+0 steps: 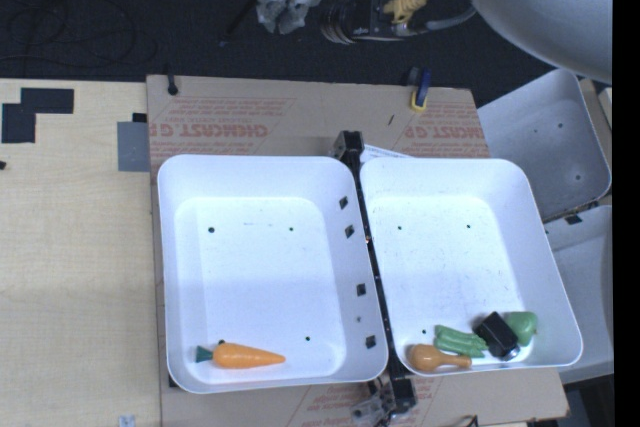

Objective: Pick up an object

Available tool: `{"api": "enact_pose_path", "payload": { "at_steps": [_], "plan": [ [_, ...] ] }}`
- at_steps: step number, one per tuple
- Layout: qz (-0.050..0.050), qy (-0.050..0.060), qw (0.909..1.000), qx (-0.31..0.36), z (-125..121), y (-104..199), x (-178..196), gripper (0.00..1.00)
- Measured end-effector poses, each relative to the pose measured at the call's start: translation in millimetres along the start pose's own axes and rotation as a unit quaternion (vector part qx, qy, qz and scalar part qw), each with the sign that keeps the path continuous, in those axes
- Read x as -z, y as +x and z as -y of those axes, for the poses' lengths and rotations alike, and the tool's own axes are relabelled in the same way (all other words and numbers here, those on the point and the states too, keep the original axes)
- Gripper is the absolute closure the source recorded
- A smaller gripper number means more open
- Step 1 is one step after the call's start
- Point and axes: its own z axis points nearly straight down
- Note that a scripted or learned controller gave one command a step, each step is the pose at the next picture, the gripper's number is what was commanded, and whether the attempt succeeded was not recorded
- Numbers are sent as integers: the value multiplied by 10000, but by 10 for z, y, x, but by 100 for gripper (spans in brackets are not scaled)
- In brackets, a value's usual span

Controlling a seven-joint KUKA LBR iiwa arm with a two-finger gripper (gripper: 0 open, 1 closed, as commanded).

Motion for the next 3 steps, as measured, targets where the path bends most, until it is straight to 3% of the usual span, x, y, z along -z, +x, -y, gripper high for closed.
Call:
{"api": "enact_pose_path", "payload": {
  "at_steps": [1,2,3],
  "plan": [
    [46,106,9999,-33,-81,-362,-945,100],
    [6,20,10000,10,-85,77,-65,100],
    [56,139,9999,-36,-65,-387,-1551,100]
  ]
}}
